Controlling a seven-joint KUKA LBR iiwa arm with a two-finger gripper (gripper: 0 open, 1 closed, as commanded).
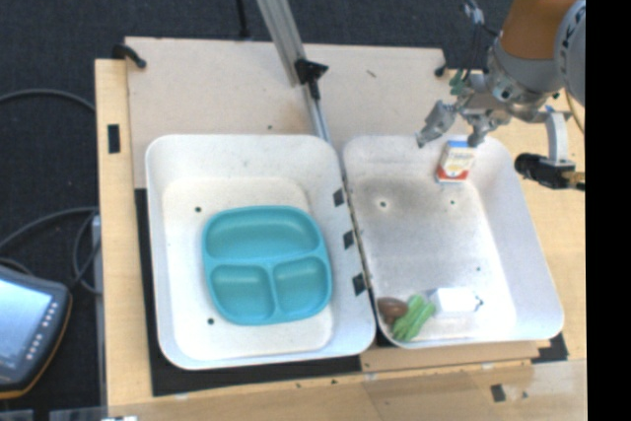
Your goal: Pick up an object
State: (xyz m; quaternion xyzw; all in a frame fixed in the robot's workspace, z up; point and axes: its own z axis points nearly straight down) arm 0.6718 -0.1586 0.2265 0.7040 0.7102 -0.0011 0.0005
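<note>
The right-hand shallow white plastic bin serves as the landmark. Near its far edge hangs a small white carton with a red base, directly beneath the 2-finger metal gripper, whose fingers spread apart on either side above it; the carton seems to hang just below the tips, and whether it is actually gripped cannot be told. In the bin's near corner lie 3 things together: a brown rounded piece, a green pod-shaped toy and a small white block, likely slid there down the sloping wall. Left of the bin, a teal 3-compartment plastic plate rests in the neighbouring bin. The grey arm with its orange band reaches in over the bin's far right corner, wrist pointing steeply down.
</note>
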